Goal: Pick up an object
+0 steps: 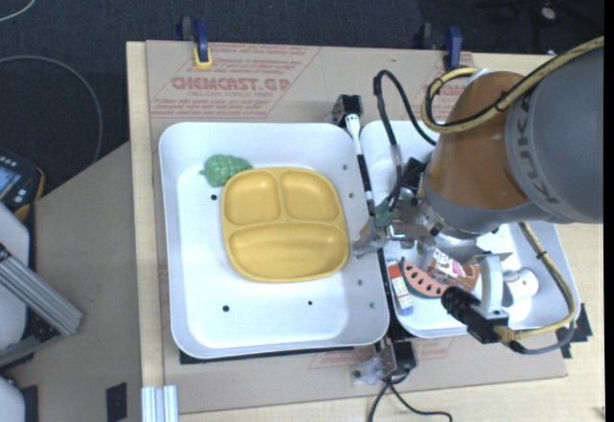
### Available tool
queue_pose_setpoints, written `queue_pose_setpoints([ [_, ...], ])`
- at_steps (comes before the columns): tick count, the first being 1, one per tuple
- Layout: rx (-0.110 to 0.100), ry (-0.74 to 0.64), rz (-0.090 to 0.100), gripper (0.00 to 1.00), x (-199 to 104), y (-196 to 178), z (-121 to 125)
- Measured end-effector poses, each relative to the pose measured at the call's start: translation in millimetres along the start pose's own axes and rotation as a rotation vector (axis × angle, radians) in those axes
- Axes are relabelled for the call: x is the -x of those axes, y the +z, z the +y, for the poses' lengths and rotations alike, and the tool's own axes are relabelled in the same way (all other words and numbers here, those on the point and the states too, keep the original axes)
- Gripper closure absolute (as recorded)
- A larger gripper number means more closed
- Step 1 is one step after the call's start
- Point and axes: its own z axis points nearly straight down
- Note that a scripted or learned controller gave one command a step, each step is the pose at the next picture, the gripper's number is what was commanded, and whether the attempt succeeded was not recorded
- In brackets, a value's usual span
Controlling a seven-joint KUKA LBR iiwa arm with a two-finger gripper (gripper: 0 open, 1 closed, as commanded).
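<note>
1. The arm [499, 152] hangs low over the right bin [547, 247], so I'd judge this the reaching step: the tool [379, 233] is down near the ridge where the two bins meet, with nothing plainly in its grip.
2. I cannot tell how far open the tool is; its metal tip sits half under the wrist.
3. The nearest things to grab lie in the right bin's near part: a red piece [417, 281] and a white cup [523, 286], just beside and below the tool.
4. In the left bin [182, 247] a yellow tray [283, 223] lies in the middle, with a green lump [223, 168] touching its far-left corner, both well apart from the tool.
5. The next move, I'd say, calls for settling over one thing and closing squarely on it.
</note>
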Motion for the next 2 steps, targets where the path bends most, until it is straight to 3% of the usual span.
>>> queue_pose_setpoints([
  [1,0.012,0.000,0.000,0.00,-51,-112,2],
  [2,-0.011,0.017,-0.005,0.00,24,6,8],
])
